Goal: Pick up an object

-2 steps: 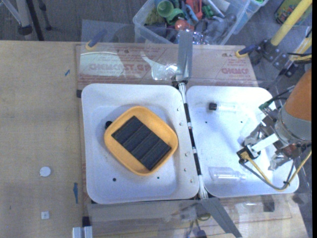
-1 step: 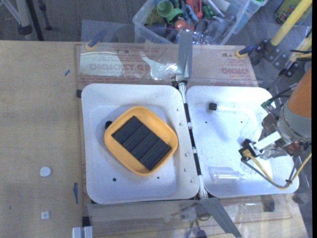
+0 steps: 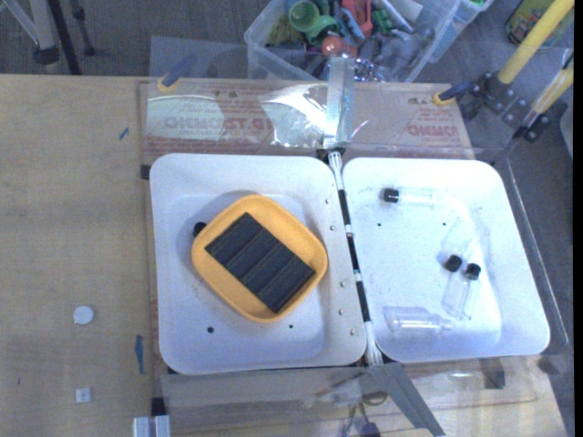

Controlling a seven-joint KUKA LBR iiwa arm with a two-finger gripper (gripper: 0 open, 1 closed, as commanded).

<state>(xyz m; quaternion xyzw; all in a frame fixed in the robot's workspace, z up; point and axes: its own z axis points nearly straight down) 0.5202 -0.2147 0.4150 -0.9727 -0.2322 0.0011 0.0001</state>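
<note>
In the left bin (image 3: 173, 335) lies a yellow-orange square tray-like object (image 3: 260, 258) with a black ridged panel on top, turned at an angle. A small black item (image 3: 199, 228) peeks out from under its left corner. The right bin (image 3: 519, 326) holds several clear vials: one with a black cap (image 3: 405, 195) lies near the far wall. Two black-capped vials (image 3: 460, 285) sit side by side towards the right. A clear vial (image 3: 414, 318) lies near the front wall.
Behind the bins lies a cardboard sheet with crinkled clear plastic (image 3: 305, 116). Farther back stands a clear tub of coloured toys (image 3: 360, 16). A yellow pole (image 3: 542, 25) slants at the top right. A small grey disc (image 3: 83, 315) rests on the wooden bench at left.
</note>
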